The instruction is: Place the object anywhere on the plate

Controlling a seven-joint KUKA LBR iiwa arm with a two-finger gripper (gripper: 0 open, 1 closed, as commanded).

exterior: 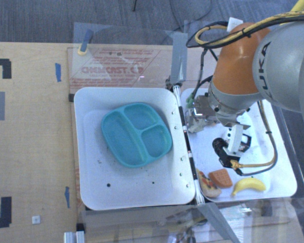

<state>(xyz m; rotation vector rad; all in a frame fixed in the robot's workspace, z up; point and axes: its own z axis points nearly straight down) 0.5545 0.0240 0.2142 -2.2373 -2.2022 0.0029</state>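
Plate [137, 134]: one, teal, three compartments, flat in the left bin [91, 186]. At the right bin's [279, 173] near edge lie one yellow banana [249, 185], one orange slab [221, 176] and one pale speckled piece [209, 186], close together. The gripper [195, 119] hangs over that bin's left side; whether it is parted or closed, I cannot tell.

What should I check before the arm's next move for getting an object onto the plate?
1. Plate lies flat in left bin: ok.
2. Object on plate: not ok, none there.
3. Banana lies apart from other things in right bin: ok.
4. Orange piece free of the round piece beside it: cannot tell.
5. Gripper holding something: cannot tell.
6. Gripper over an object: not ok; the foods lie nearer the view's bottom edge.
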